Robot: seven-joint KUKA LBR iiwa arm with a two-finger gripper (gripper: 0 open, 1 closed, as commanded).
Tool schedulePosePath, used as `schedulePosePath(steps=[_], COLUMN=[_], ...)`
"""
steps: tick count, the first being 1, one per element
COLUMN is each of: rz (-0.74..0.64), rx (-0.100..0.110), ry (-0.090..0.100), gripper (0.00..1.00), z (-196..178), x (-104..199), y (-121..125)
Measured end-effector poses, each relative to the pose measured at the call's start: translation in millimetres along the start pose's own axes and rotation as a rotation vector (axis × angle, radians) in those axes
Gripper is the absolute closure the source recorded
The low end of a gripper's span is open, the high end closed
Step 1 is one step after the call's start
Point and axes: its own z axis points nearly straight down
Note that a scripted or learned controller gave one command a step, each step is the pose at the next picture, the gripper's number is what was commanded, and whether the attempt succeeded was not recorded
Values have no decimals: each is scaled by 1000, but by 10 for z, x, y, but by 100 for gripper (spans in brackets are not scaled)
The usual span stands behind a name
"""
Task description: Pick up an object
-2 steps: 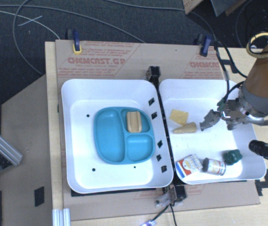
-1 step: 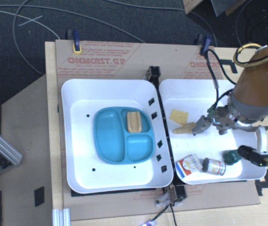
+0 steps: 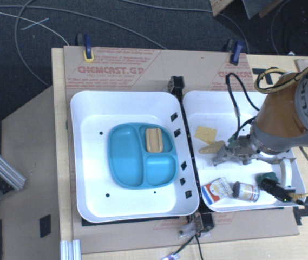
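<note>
Right bin, middle right of the frame: gripper low over the floor, tip pointing left. Spread or closed: cannot tell, the wrist covers it from above.

Nearest candidate: tan wedge, flat on the bin floor, just above and left of the gripper tip; touching or just apart, cannot tell. Pale yellow slab lies just beside it, towards the top of the frame.

Judgement: both look like light, thin pieces, possibly foam or toy food, so little weight but liable to slide on the smooth white floor if nudged. Best hold is across the wedge's short width, coming straight down, not from the side.

Other candidate: small bottle on its side at the lower edge of the right bin. Round and likely to roll, so grip across the body.

Left bin: blue divided plate with a tan block in its upper right compartment, well apart from the gripper.
</note>
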Motion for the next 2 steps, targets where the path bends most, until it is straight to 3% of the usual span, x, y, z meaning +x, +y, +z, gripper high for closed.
schedulePosePath(steps=[1, 2], rz=[1, -1], rx=[-8, -12], ry=[-1, -4], gripper=[100, 100], z=[-147, -583], x=[-1, -16], y=[18, -6])
